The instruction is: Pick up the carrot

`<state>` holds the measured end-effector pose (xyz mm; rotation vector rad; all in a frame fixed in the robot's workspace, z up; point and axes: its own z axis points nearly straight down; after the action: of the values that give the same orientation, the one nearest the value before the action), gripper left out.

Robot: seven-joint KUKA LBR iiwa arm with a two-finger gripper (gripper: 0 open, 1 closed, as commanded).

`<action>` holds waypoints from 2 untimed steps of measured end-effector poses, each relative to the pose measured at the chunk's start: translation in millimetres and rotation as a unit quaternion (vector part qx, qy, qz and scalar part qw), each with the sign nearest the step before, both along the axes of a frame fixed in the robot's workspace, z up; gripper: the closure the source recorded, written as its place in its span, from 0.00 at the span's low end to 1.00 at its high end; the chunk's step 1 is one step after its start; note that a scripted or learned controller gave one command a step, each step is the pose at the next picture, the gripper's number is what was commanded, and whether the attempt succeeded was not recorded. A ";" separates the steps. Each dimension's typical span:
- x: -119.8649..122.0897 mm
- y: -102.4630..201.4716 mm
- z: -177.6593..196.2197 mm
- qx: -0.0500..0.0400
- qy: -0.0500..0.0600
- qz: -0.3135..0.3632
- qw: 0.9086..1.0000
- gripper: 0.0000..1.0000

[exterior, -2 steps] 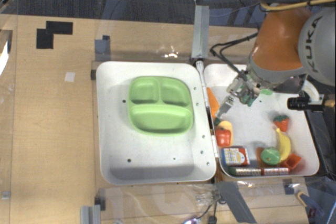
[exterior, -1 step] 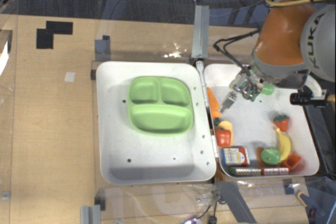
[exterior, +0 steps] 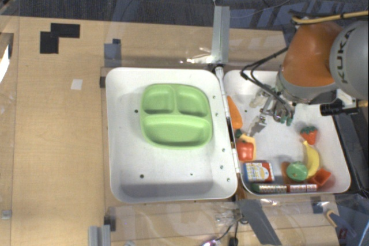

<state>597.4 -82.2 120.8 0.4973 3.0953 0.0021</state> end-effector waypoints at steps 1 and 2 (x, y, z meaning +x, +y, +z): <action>35.8 -0.7 -30.7 -0.001 -0.003 0.038 0.999 0.00; 65.1 7.5 68.1 0.000 -0.003 0.029 1.000 0.00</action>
<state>662.5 -74.7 188.9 0.4052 3.1024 0.0034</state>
